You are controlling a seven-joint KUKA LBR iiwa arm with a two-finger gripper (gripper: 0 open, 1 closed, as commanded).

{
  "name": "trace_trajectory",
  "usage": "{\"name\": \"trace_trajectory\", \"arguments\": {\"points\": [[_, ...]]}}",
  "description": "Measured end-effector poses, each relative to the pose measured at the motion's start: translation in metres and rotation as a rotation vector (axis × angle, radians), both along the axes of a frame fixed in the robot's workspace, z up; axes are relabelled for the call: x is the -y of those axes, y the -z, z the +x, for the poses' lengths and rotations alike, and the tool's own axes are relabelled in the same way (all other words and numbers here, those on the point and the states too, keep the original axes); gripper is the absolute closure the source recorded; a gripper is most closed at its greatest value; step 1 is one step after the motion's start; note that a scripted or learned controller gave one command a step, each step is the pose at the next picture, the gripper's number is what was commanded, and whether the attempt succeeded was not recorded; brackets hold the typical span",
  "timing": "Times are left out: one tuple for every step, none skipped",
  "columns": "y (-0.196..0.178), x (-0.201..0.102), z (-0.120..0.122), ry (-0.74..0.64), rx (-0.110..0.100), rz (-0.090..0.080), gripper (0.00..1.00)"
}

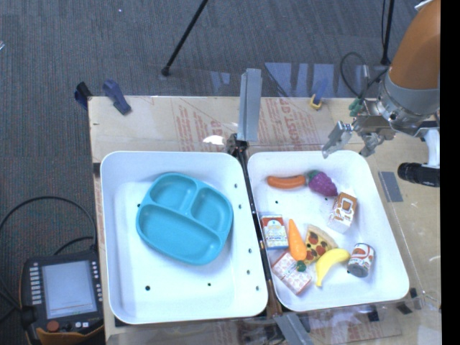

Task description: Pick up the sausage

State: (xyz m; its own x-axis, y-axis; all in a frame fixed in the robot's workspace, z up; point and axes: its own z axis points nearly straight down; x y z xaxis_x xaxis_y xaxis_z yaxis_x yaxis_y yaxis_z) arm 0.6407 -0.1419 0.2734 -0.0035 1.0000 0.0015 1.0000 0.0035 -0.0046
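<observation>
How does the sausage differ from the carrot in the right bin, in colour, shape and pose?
The sausage is plain orange-brown; the carrot is brighter orange with a green tip. The sausage is even in width with rounded ends; the carrot tapers to a point. The sausage lies across the bin near its far side, beside the purple grapes; the carrot lies lengthwise among the packets nearer the front. Both are long toy foods lying flat in the right bin.

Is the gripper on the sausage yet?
Apart. The camera view shows the gripper open above the right bin's far rim, with bare white bin floor between it and the sausage.
</observation>
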Motion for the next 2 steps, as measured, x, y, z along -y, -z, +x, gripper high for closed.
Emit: {"name": "trace_trajectory", "arguments": {"points": [[0.14, -0.042, 0.003, 0.051, -0.002, 0.0, 0.0], [0.189, -0.055, 0.003, 0.033, -0.001, -0.001, 0.0]]}}
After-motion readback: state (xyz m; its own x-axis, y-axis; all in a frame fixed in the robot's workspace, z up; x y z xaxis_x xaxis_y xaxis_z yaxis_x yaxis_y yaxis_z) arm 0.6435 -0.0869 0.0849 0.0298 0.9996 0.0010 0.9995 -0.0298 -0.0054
